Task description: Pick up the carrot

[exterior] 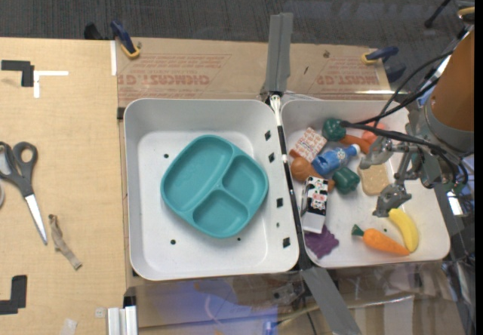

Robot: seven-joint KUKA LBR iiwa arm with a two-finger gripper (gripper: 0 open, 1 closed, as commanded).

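The carrot (385,241) lies ungrasped at the right bin's (430,254) five o'clock corner; the pincer (392,175), spread and empty, hovers above, descent and grasp remaining.

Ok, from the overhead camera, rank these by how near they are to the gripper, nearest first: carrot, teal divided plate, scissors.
Measured from the gripper in the right bin:
1. Carrot: nearest, in the same bin, toward the view's bottom edge, beside the banana.
2. Teal divided plate: in the left bin, well off to the view's left.
3. Scissors: farthest, on the bench at the view's left edge.
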